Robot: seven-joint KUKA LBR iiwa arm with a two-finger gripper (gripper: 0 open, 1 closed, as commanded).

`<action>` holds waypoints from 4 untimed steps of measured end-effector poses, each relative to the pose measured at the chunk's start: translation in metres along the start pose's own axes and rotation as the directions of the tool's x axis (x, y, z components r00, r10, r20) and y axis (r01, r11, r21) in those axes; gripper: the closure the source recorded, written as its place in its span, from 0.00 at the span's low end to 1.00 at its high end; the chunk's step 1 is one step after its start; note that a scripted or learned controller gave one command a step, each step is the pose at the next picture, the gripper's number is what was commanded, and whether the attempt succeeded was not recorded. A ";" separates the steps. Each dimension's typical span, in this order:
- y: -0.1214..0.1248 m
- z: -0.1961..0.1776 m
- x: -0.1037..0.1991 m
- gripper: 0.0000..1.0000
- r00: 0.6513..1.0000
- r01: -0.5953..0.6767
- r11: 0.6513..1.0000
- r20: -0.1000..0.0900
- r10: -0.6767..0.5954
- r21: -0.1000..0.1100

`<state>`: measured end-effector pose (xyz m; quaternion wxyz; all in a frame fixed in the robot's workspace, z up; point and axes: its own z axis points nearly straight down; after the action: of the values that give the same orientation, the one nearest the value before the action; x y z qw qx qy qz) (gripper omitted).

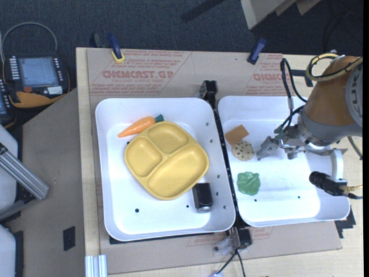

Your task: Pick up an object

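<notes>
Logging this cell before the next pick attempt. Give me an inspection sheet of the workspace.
Surface: two shallow white bins, left bin and right bin, on a cardboard-covered bench.
Job's things: yellow divided plastic plate, orange toy carrot, small black box in left bin; brown square cracker, round speckled cookie, green leafy toy in right bin.
Clutter: nothing seen.
Grippers: gripper over right bin, beside the cookie, holding nothing.
Cables: black cables along the arm.
Surroundings: teach pendant left of bench.
</notes>
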<state>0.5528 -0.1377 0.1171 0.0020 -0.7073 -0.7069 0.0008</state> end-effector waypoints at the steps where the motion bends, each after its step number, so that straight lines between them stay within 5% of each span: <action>1: 0.000 0.032 0.000 0.00 1.000 0.001 1.000 0.001 -0.001 -0.001; 2: 0.001 0.022 0.000 1.00 1.000 0.000 1.000 0.002 0.000 -0.004; 4: -0.006 -0.086 0.001 1.00 1.000 0.001 1.000 0.003 -0.001 -0.005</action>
<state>0.5468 -0.1366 0.2026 -0.0009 -0.7069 -0.7073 -0.0001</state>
